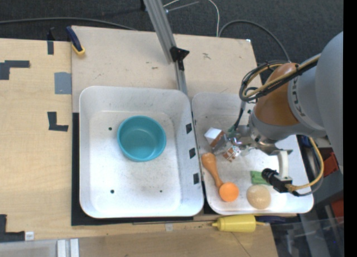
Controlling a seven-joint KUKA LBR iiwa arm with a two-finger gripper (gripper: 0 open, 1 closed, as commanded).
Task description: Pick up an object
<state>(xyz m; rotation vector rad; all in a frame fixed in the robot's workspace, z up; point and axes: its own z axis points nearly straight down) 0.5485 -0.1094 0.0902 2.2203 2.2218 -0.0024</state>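
A: White bins, two of them, side by side. Take the right bin (220, 105) as the landmark. What sits in it?

B: Near its middle, a small white block (212, 135). Just below that, an orange pestle-shaped toy (216, 178), its thin handle pointing up-left and its round ball end toward the bin's near edge. Beside the ball, toward the bin's near right corner, a beige ball (258, 196), with a bit of green (257, 176) just above it.

A: And the gripper?

B: The gripper (231, 149) is low over the middle of the right bin, just right of the white block and above the orange toy's handle. Something small and mixed in colour lies at its tip, but it is too blurred to name.

A: Fingers apart or together?

B: I cannot tell; the wrist and cables hide them from this angle.

A: So is anything picked up?

B: Nothing shows between the fingers, and every object seems to rest on the bin floor. I judge the grasp is not done; closing, lifting and clearing the bin are left.

A: Outside the right bin?

B: To its left, the other bin holds a teal bowl (141, 138). Just beyond its near edge lies a yellow bottle (236, 223).
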